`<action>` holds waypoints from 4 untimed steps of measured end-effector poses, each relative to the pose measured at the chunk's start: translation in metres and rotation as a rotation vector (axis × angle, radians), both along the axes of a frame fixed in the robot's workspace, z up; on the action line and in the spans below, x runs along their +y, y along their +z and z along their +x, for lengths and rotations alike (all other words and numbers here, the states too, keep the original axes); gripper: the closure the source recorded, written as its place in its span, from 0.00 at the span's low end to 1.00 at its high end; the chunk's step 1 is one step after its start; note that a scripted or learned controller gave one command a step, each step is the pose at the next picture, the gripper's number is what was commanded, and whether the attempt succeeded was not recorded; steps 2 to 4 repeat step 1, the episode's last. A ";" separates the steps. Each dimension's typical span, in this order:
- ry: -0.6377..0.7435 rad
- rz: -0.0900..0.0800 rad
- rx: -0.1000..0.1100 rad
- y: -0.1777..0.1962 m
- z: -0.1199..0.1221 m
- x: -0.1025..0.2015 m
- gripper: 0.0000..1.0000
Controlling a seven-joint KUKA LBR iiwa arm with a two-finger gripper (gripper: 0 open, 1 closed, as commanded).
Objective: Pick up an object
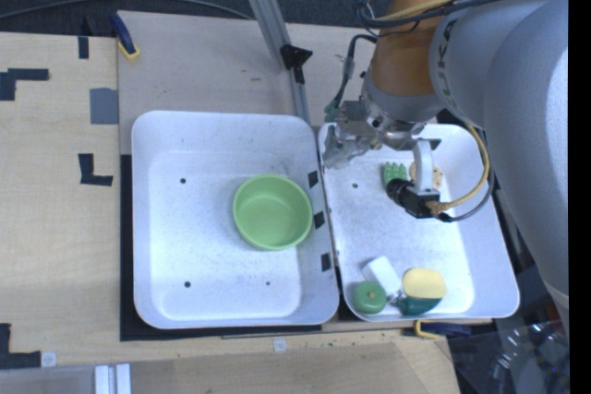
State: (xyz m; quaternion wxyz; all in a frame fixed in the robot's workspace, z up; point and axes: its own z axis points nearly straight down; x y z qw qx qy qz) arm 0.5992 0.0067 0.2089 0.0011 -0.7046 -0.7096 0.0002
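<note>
Claw (343, 143) sits low over the far left corner of the right bin (480, 286), right by the divider w/ the left bin (148, 198); its metal fingers are a grey blur there, so can't tell if they're wide, narrow or on anything. Grey arm w/ orange band (416, 32) looms above it from the right. Nearest thing: small green ridged piece (396, 171), comb-like, just right of the claw, apart from it; too small to read its long axis. Beside it hangs a black fitting w/ yellow cable (420, 197), part of the wrist gear. At the near edge of the right bin, a cluster: round dark-green cap-like item (370, 297), white blocky piece (381, 272) tilted w/ long axis running diagonally far-left to near-right, and a smooth yellow rounded lump (425, 281) on a teal base, long axis roughly left-right. These touch or nearly touch. Left bin holds a light-green plastic bowl (271, 212), upright, round, glossy, near its centre. Bins are white, speckled, shallow, rounded corners.
</note>
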 end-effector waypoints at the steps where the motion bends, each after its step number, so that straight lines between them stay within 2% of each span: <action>1: 0.000 0.000 -0.002 0.013 0.018 0.052 1.00; 4: 0.000 0.000 -0.002 0.013 0.018 0.052 1.00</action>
